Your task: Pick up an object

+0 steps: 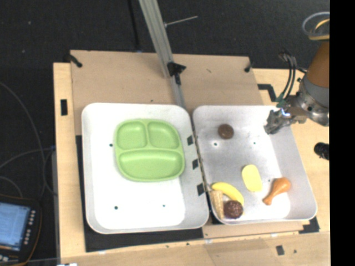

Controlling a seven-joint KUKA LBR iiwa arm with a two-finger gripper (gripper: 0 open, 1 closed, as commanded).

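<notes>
From my remote seat I look down at a slant on a tan counter [127, 76] carrying two shallow white bins side by side.

The left bin [100, 204] holds a green plate [149, 150] with three compartments, lying flat toward the bin's 12 o'clock half.

The right bin [288, 148] holds five small things. A dark brown round ball [225, 131] sits toward 12 o'clock, well apart from the rest. A pale yellow oval [251, 178] lies near the middle, toward 5 o'clock. Just beside it at 3 o'clock is an orange drumstick [277, 190], its thick end pointing up and right. A banana [228, 192] lies at 7 o'clock, close to the wall shared with the left bin. Touching or nearly touching the banana's lower end is a dark reddish berry [233, 209], at the bin's 6 o'clock edge.

The arm [316, 87] comes in from 3 o'clock, grey with an orange band. Its jaws [273, 123] are over the right bin's 2 o'clock corner, near the rim, well apart from every object. Nothing is between them. They are too small and blurred here for me to tell whether they are open or closed.

A metal pole [158, 32] slants across the counter from 12 o'clock toward the gap between the bins.
</notes>
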